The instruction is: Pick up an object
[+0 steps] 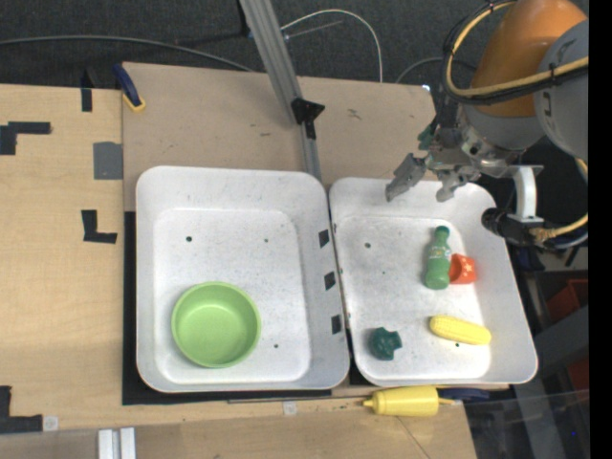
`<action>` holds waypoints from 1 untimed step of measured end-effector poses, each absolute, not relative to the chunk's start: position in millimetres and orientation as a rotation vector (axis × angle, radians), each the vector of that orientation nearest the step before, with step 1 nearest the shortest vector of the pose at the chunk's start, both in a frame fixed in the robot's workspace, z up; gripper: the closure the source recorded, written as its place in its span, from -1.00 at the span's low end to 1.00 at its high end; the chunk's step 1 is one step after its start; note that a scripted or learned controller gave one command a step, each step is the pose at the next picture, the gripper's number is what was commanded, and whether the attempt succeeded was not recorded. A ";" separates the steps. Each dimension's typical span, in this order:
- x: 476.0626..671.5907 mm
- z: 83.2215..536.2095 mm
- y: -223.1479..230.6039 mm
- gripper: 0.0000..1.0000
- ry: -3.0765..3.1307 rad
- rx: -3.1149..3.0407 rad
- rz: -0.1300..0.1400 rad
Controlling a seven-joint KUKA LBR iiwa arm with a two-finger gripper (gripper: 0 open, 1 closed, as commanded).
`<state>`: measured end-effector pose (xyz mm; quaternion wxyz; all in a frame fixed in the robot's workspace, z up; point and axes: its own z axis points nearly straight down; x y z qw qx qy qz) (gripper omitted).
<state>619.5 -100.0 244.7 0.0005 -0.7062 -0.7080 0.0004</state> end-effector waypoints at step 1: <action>619.5 244.7 -100.0 -1.00 -2.224 -2.218 0.001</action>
